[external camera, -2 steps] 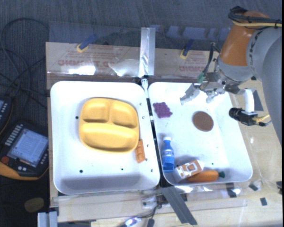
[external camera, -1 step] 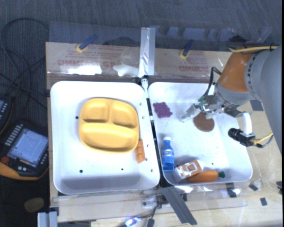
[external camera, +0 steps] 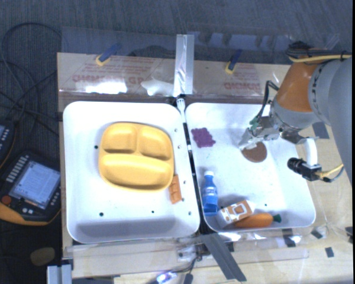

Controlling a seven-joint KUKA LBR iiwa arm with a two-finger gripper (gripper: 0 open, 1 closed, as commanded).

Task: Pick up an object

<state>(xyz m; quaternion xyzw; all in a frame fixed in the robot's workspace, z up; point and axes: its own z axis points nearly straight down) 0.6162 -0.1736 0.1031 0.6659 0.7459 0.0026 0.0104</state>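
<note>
In the right bin (external camera: 296,201) lie a purple bunch of grapes (external camera: 203,136), a brown round piece (external camera: 255,153), a blue bottle (external camera: 209,193), a small orange-and-white carton (external camera: 236,209) and a carrot (external camera: 255,220). My gripper (external camera: 258,132) hangs low at the bin's upper right, directly above the far edge of the brown piece and touching or nearly touching it. The grey arm with its orange band (external camera: 299,90) comes in from the right behind it.
The left bin (external camera: 83,218) holds a yellow divided plate (external camera: 136,155) and a small orange piece (external camera: 175,189) by the dividing wall. A black knob on the arm (external camera: 300,166) overhangs the right bin's right side. A teach pendant (external camera: 26,185) lies left of the bench.
</note>
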